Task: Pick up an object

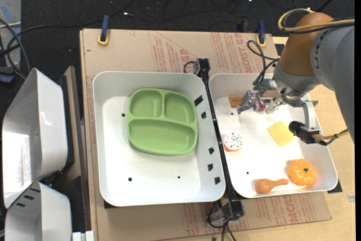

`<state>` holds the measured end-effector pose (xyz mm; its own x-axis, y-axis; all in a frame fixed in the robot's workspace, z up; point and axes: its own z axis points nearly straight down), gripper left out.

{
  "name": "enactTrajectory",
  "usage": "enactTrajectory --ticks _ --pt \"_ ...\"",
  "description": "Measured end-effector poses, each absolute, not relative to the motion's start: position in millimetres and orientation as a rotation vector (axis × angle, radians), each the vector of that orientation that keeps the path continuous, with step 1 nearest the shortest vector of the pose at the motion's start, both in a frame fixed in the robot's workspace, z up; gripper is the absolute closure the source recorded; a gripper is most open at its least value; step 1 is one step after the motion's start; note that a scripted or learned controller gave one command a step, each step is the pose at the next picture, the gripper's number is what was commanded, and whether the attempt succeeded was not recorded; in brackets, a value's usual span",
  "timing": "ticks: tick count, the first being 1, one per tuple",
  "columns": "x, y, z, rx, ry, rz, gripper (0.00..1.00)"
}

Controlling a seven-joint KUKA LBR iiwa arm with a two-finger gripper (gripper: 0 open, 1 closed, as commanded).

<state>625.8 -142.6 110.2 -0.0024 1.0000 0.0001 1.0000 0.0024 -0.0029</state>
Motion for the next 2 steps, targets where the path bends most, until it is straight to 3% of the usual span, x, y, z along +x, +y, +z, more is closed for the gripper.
enactTrajectory --ticks 1,2 --pt "625.7 -142 91 -2.219 -2.222 0.003 0.00" --pt "626.5 -142 103 -2.222 -2.223 0.000 1.00"
